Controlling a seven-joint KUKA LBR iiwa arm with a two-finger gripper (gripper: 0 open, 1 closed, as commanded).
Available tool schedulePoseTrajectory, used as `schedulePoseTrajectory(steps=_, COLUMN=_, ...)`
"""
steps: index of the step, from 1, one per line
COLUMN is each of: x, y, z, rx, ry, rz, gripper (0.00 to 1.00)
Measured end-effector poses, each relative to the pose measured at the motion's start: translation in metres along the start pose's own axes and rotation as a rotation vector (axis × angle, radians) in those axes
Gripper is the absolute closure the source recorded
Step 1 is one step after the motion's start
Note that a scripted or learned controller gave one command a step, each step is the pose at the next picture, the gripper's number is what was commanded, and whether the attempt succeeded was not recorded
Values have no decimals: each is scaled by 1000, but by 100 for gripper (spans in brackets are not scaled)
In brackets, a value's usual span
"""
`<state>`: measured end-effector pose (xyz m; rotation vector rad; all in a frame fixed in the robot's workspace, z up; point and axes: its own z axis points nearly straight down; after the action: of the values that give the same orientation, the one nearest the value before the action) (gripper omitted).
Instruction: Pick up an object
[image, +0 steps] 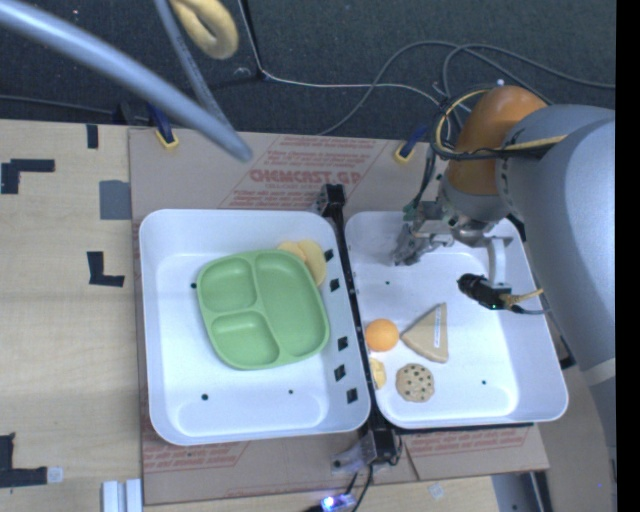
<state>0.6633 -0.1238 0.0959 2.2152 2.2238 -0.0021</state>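
The gripper (407, 250) hangs over the right bin (540, 400), far end; whether it is open I cannot tell. An orange ball (380, 334), sandwich wedge (429, 333) and cookie (414, 382) lie nearer. Centring squarely over one before descending looks wise.

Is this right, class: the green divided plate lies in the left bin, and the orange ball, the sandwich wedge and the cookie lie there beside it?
Not quite. The camera view shows the green divided plate in the left bin, but the orange ball, sandwich wedge and cookie lie in the right bin.
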Motion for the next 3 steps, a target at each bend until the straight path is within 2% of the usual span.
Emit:
schedulePoseTrajectory(steps=2, x=-13, y=-12, z=-108, rx=-4, ry=2, rz=3, gripper=100)
schedulePoseTrajectory(steps=3, x=-12, y=-11, z=-160, rx=-4, ry=2, rz=2, gripper=100)
